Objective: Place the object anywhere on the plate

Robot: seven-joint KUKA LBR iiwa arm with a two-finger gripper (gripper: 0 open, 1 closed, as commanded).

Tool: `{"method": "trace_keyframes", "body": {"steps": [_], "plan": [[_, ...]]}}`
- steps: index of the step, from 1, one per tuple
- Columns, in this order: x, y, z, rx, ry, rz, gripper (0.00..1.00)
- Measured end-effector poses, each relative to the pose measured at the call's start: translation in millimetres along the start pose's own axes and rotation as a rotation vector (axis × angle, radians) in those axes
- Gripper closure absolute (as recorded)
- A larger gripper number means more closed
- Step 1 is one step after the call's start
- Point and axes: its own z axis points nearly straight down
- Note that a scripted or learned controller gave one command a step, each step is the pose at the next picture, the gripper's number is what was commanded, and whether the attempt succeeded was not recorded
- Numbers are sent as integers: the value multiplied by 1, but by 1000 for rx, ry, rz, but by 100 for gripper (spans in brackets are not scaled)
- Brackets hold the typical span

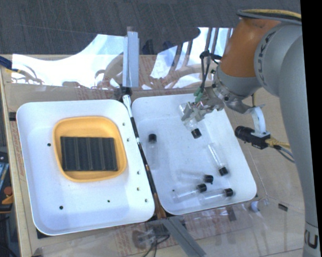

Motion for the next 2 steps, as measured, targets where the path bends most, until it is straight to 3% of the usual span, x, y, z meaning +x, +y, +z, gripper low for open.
{"method": "trace_keyframes", "body": {"steps": [1,2], "plan": [[0,0,0,0,0,0,0],[-30,6,-18,-2,-2,-304,0]]}}
